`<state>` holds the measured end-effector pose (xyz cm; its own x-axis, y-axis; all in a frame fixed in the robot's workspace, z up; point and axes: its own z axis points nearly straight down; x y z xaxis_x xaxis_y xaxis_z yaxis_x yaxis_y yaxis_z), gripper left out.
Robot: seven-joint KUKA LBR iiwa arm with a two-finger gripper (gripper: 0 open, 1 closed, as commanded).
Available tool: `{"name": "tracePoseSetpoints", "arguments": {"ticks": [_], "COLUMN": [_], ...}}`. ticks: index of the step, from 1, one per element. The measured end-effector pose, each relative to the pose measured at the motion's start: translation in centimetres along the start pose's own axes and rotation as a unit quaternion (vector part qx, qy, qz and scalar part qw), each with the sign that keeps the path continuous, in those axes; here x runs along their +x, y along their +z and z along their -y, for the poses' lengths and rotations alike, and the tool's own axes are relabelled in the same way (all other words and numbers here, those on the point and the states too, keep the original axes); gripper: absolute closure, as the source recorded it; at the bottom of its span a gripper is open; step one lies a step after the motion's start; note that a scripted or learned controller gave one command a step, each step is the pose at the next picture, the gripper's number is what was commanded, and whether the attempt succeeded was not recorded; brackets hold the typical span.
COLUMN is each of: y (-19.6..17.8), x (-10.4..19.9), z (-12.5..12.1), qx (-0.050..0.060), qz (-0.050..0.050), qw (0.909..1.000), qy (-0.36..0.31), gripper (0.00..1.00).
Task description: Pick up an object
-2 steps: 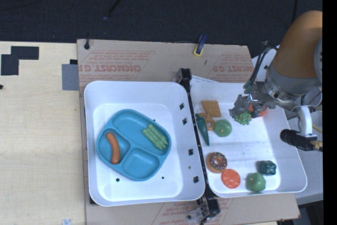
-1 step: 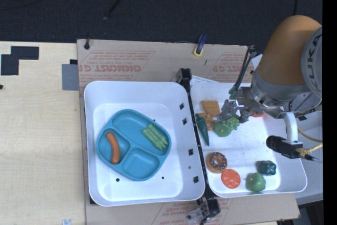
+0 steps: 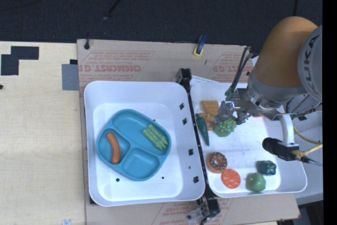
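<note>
Two shallow white bins sit side by side on a cardboard sheet (image 3: pixel 137 63) that covers the right part of the bench (image 3: pixel 37 134).

The left bin (image 3: pixel 105 95) holds a blue divided plate (image 3: pixel 132 158). An orange sausage-shaped piece (image 3: pixel 113 147) lies in the plate's left compartment, and a bundle of green bean-like sticks (image 3: pixel 156 135) lies in its upper right compartment.

The right bin (image 3: pixel 247 153) holds toy food. A dark green pepper-like piece (image 3: pixel 202 129) lies along its left wall, with a tan waffle-like piece (image 3: pixel 209 109) just beside it. Near the bin's front edge are a brown doughnut with sprinkles (image 3: pixel 216 162), a red tomato slice (image 3: pixel 230 179), a green round fruit (image 3: pixel 256 182) and a dark green piece (image 3: pixel 267 167) too small to identify.

The grey arm with its orange band (image 3: pixel 287 55) comes in from the right and covers the right bin's far right corner. The gripper (image 3: pixel 227 113) points down over the bin's upper left area, directly above a green broccoli-like piece (image 3: pixel 225 127). Its dark fingers blur into the shadow there, so I cannot tell whether they are spread or pressed together, nor whether they touch the broccoli. A black cylindrical fitting (image 3: pixel 278 148) with cables sticks out below the arm, over the bin's right side.

A yellow and blue clip (image 3: pixel 199 46) sits at the cardboard's far edge.
</note>
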<state>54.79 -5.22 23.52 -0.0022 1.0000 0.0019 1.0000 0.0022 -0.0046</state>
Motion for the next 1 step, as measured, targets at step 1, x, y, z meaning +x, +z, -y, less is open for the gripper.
{"name": "tracePoseSetpoints", "arguments": {"ticks": [1], "y": [-0.16], "x": [0.13], "z": [0.53], "qx": [0.000], "qz": [0.000], "qw": [1.0000], "qy": [0.002], "gripper": [1.00]}}
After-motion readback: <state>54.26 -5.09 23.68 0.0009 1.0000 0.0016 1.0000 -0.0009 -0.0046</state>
